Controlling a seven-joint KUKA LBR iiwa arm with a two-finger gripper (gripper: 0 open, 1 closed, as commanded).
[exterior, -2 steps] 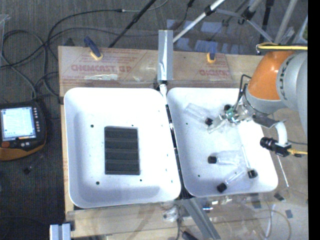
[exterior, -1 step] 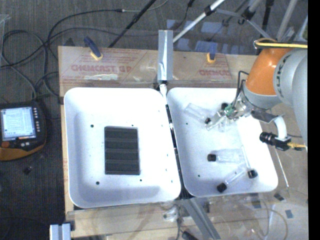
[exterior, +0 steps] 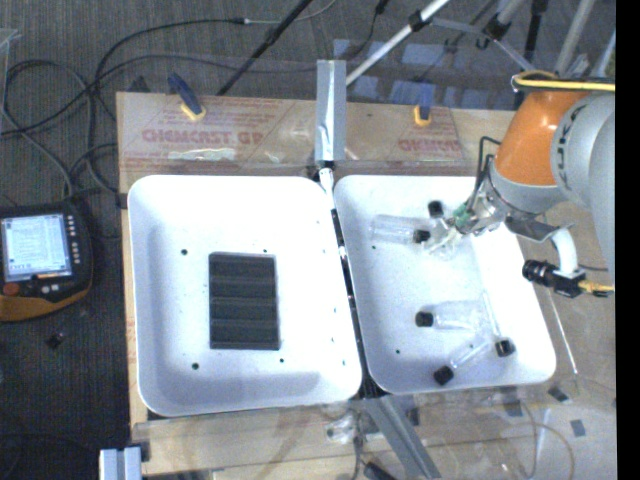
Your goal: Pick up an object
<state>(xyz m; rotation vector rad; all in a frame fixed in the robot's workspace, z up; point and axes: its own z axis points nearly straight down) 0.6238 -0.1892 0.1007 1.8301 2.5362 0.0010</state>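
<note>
A wooden bench [exterior: 150,128] is shown, with two white bins, left [exterior: 160,268] and right [exterior: 380,298], set side by side on it.

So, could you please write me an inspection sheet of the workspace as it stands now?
Surface: wooden bench bearing a left bin and a right bin, side by side.
Job's things: several clear vials with black caps in the right bin, one at the back, three toward the front.
Clutter: a black ridged tray lying flat in the left bin.
Grippers: gripper low over the back of the right bin, beside the back vials; grasp cannot be told.
Cables: black cables across the floor, left of the bench.
Surroundings: a pendant with a lit screen, on the floor at left; clamps on the bench's back edge.
</note>
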